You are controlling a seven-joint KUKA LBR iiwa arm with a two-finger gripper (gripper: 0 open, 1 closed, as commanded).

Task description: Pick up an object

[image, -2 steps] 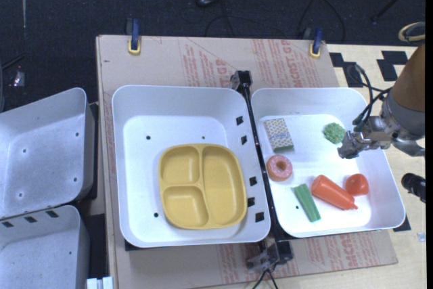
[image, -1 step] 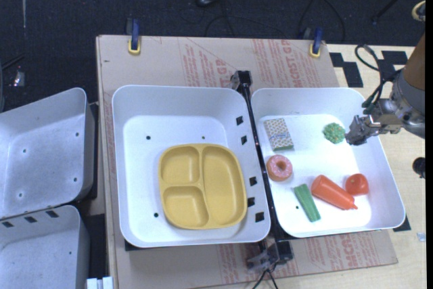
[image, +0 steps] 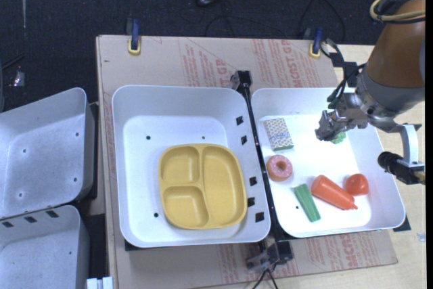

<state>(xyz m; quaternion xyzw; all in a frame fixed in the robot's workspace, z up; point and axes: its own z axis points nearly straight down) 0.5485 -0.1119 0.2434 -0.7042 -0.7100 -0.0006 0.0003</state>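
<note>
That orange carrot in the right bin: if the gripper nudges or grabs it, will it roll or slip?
The carrot looks like a tapered, rounded toy, so a push would probably swing it in an arc rather than slide it straight. Its smooth, shiny surface may slip between the fingers, likeliest toward the narrow end. The tomato and green stick close beside it could get knocked.

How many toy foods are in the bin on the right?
5 for sure: a patterned block at the back left, a pink donut, a green stick, an orange carrot, a red tomato. Something green under the gripper may be a sixth.
</note>
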